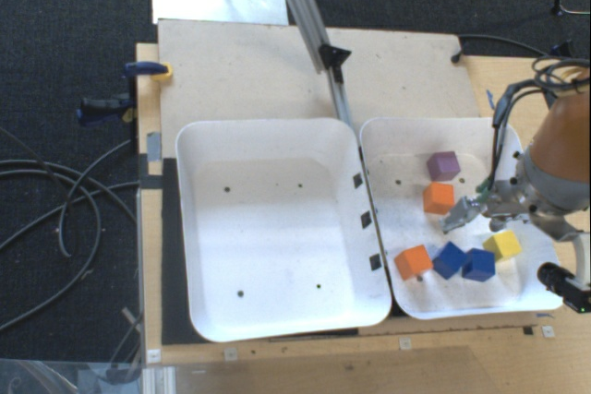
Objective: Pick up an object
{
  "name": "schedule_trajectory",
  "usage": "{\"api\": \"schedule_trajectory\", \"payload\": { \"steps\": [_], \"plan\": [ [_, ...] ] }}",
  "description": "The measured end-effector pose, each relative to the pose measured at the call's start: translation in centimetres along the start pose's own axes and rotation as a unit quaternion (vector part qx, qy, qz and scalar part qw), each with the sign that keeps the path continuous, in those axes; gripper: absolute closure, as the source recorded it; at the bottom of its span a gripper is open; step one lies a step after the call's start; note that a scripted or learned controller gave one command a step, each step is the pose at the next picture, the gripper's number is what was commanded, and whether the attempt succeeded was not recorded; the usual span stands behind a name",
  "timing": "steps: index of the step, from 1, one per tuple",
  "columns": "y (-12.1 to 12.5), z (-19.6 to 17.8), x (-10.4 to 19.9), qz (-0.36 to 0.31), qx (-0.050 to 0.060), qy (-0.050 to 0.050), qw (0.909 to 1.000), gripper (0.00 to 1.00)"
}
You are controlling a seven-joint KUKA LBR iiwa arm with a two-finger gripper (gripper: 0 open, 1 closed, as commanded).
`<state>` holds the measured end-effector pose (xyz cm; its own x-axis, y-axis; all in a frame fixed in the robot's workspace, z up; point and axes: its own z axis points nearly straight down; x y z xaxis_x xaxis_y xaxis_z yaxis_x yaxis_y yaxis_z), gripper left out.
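The right bin (406,143) holds several blocks: a purple block (443,165), an orange block (439,197) just below it, a second orange block (414,261), two blue blocks (450,259) (478,264) and a yellow block (505,244). My gripper (467,206) hangs over the right bin, just right of the upper orange block and above the blue ones. It stands open and nothing sits between its fingers. The arm's body covers the bin's right rim.
The left bin (268,226) lies beside the right one, sharing a middle wall (369,226). A grey pole (305,5) slants down from the top to the bins' junction. Cables lie on the floor at left (65,208).
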<state>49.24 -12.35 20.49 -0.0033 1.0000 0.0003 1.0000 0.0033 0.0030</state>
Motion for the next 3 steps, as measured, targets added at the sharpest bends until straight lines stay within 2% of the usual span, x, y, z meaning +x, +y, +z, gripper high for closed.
{"api": "schedule_trajectory", "payload": {
  "steps": [1,2,3],
  "plan": [
    [-0.2,9.4,-3.7,0.002,-0.01,-0.005,0.9999,0.0],
    [-0.1,9.2,-5.4,0.001,0.0,-0.001,1.0,0.0],
    [8.0,11.5,-2.6,-0.004,-0.002,0.0,1.0,0.0]
  ]
}}
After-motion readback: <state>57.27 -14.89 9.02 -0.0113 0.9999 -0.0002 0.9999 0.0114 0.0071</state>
